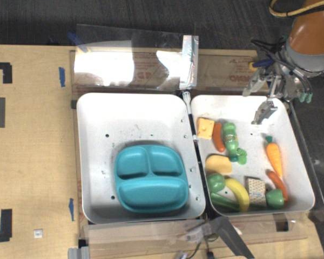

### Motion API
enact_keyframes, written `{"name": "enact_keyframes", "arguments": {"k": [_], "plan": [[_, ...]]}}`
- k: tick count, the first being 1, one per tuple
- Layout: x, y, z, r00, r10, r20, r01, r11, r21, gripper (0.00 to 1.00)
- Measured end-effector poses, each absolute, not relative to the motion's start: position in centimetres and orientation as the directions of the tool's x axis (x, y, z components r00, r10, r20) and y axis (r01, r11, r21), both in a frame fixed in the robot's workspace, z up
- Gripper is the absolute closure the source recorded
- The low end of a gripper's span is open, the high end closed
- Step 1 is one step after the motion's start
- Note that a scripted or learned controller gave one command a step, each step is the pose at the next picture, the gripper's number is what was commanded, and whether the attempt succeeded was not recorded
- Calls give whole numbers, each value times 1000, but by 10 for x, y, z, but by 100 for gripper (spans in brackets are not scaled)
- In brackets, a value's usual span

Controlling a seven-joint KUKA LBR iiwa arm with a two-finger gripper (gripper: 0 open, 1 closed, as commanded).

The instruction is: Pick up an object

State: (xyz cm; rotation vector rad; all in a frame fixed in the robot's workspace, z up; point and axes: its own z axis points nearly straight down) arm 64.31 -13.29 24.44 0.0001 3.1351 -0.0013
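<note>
The right bin (297, 139) holds several toy foods: a yellow cheese block (206, 128), a red chili (218, 137), a green bottle-like piece (230, 139), an orange carrot (274, 156), a yellow banana (238, 192), a green pepper (216, 183) and a tan speckled block (255, 190). My gripper (262, 100) hangs over the bin's far right corner, above bare white floor. It is open with nothing between its fingers. The carrot lies a little nearer the front than the gripper.
The left bin (97, 117) holds a teal divided plate (150, 178) toward its front. A clear plastic sheet (135, 63) stands behind the bins. Cables and the orange band of the arm (310, 31) sit at the upper right. Cardboard bench lies to the left.
</note>
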Motion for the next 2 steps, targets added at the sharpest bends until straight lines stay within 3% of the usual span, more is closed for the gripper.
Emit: {"name": "enact_keyframes", "arguments": {"k": [1, 2], "plan": [[648, -115, 109, -998, 57, 2, 57, 998, 3, 0], [630, -93, 89, -970, 243, -7, 243, 970, 1, 0]]}}
